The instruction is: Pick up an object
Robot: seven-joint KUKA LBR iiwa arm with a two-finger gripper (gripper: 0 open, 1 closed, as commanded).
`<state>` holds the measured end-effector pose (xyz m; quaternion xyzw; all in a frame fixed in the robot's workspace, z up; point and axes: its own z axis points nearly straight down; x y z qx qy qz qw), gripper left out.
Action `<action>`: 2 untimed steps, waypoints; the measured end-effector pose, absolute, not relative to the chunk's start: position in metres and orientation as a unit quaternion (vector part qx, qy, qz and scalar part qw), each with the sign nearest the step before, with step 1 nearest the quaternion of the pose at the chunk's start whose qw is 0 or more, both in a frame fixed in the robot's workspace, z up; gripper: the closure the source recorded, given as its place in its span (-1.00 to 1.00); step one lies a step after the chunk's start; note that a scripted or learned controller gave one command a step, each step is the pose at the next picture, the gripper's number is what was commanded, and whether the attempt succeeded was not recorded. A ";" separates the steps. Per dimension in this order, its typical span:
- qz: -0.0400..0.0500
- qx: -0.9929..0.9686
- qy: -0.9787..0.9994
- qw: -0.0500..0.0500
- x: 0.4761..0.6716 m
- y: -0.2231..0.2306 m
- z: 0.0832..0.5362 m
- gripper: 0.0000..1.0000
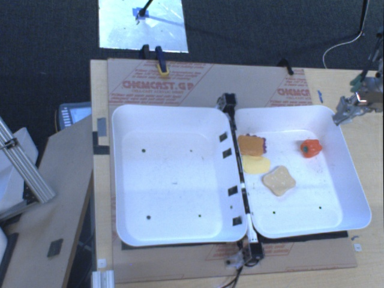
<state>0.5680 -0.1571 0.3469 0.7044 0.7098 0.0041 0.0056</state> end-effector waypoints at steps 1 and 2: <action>0.003 0.703 0.711 0.002 0.573 -0.080 0.394 1.00; 0.002 0.702 0.712 0.000 0.606 0.030 0.360 1.00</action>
